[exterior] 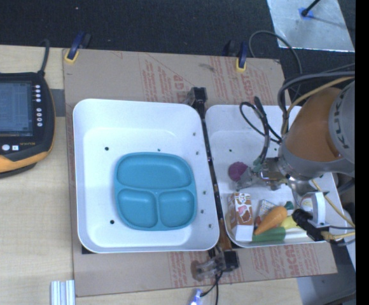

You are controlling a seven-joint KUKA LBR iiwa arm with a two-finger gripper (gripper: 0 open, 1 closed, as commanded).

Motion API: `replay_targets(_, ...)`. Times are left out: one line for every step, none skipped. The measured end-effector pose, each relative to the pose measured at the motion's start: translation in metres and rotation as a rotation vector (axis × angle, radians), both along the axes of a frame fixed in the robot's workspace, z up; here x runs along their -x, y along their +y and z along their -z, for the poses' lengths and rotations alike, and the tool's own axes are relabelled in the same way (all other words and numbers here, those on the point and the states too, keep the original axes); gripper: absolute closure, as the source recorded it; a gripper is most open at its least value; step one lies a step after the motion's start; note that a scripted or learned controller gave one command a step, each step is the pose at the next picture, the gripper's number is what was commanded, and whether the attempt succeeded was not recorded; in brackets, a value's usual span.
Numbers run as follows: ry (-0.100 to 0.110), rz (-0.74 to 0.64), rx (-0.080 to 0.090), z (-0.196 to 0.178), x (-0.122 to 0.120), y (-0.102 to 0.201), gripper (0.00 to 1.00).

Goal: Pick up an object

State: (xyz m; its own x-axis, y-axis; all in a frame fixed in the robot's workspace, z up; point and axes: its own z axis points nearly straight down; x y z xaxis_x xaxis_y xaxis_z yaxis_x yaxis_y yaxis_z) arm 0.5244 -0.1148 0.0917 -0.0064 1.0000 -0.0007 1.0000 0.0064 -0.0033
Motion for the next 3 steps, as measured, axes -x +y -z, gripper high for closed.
replay_targets(-0.001, 0.001, 0.000, 0.000, -0.057, 0.019, 0.00)
replay_targets(-0.001, 0.003, -0.001, 0.000, -0.099, 0.014, 0.00)
replay_targets(0.001, 0.000, -0.001, -0.011, -0.099, 0.013, 1.00)
